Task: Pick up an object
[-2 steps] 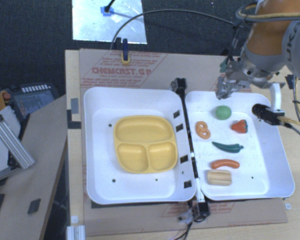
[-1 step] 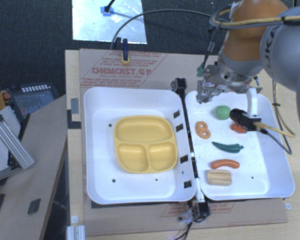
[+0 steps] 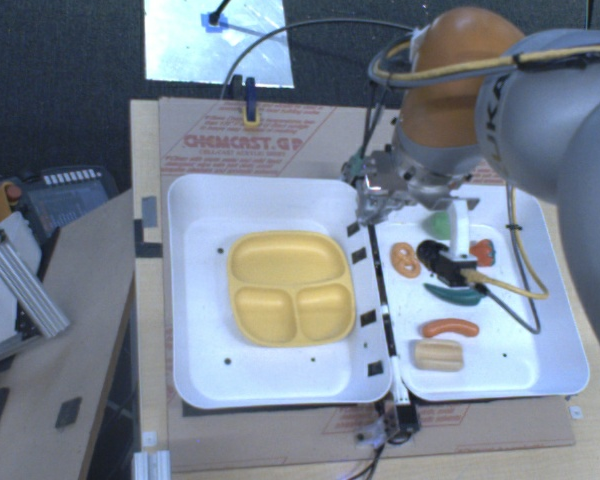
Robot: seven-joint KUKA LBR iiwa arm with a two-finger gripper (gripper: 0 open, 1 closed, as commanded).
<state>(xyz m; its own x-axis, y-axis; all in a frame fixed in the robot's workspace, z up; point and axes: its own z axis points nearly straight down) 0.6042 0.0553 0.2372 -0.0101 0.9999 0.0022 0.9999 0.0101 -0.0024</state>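
My gripper [image 3: 376, 206] hangs under the orange-banded wrist, over the far left corner of the right bin [image 3: 555, 353], close to the wall between the bins. Nothing shows beneath it. In that bin lie a small pretzel [image 3: 405, 259], a pale green piece [image 3: 437, 222] partly behind the wrist, a red-orange piece [image 3: 483, 252], a dark green pepper-like thing [image 3: 456, 294], an orange sausage [image 3: 450, 328] and a tan bread roll [image 3: 438, 355]. The pretzel is the nearest, a short way in front of the gripper.
A yellow divided plate [image 3: 288, 286] lies in the middle of the left bin [image 3: 195, 358]. The grey arm crosses above the right bin's far right part. A yellow cable [image 3: 515, 288] trails over that bin.
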